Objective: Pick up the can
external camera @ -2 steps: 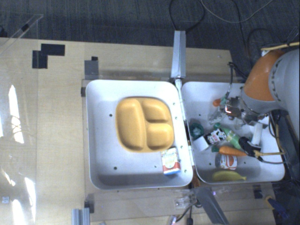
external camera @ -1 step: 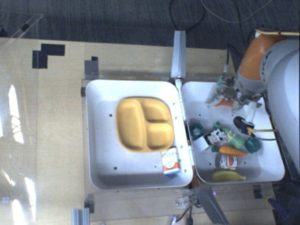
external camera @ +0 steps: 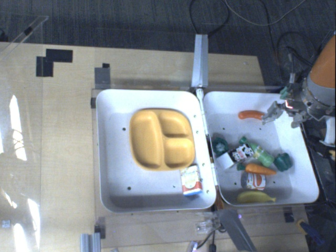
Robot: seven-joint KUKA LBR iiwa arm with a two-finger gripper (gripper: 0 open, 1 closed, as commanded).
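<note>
The can [external camera: 255, 181], with a red and white label, lies near the front of the right bin [external camera: 294, 140]. An orange carrot [external camera: 260, 169] rests just behind it and a yellow banana [external camera: 255, 196] just in front of it. My gripper [external camera: 284, 115] hangs over the bin's far right corner, well behind the can and apart from it. Its fingers are spread open with nothing between them. The left fingertip [external camera: 269, 115] is close to a small orange-red pepper [external camera: 251, 115].
The right bin also holds a dark green bottle [external camera: 219, 144], a black-and-white labelled green bottle [external camera: 249, 153] and a green toy [external camera: 283, 161]. The left bin [external camera: 113, 156] holds a yellow divided tray [external camera: 160, 138] and a small carton [external camera: 191, 181]. Cables run behind the bins.
</note>
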